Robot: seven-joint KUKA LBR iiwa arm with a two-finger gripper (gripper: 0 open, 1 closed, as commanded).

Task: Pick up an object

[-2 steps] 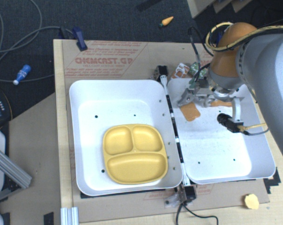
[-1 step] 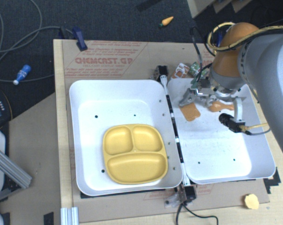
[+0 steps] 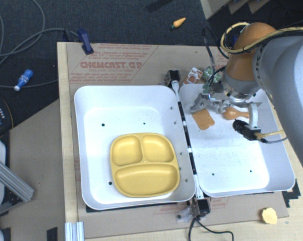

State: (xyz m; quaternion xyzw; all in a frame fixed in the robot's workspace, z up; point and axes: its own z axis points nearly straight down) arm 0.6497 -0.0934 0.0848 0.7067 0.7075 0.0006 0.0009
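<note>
The grey arm's gripper (image 3: 226,106) hovers, fingers spread, over small orange-brown pieces (image 3: 203,118) in the right shallow white bin (image 3: 242,177) — it should centre on one piece, then descend squarely before closing.

The left bin (image 3: 91,134) was largely taken up by a yellow divided plate (image 3: 144,163) lying in its near half; bare floor was left along the far wall and the left side. In the right bin (image 3: 252,179), the near half was left open, while the far half was crowded by the arm (image 3: 272,59), the gripper (image 3: 224,104), a brown piece (image 3: 203,118) and an orange item (image 3: 235,112). The two bins were divided by a raised rim (image 3: 185,134).
</note>
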